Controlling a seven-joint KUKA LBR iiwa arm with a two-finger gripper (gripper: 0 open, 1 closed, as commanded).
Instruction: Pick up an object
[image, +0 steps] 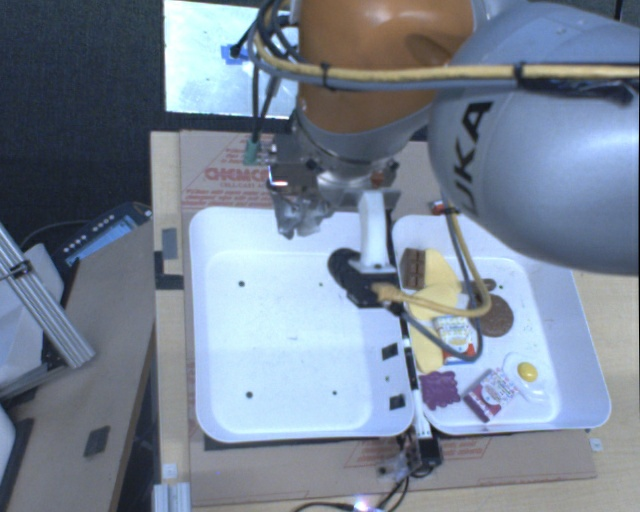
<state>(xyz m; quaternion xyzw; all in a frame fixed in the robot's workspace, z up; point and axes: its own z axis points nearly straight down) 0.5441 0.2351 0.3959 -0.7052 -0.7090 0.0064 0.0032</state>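
Note:
My gripper (297, 214) hangs over the back rim of the left bin (290, 400), at its far right corner, with nothing seen in it. The objects lie in the right bin (570, 330): a brown block (413, 265) at the back left, a flat yellow piece (437, 297) under it, a small printed packet (455, 331), a round brown disc (496, 318), a purple piece (438, 388), a red packet (490, 393) and a toy fried egg (526, 373). All of these sit to the right of and nearer than the gripper.
The bins rest on a cardboard sheet (215, 180) on the bench. The big grey arm (520, 150) covers the back of the right bin. A dark handheld device (100, 232) and a metal rail (40, 310) lie off to the left.

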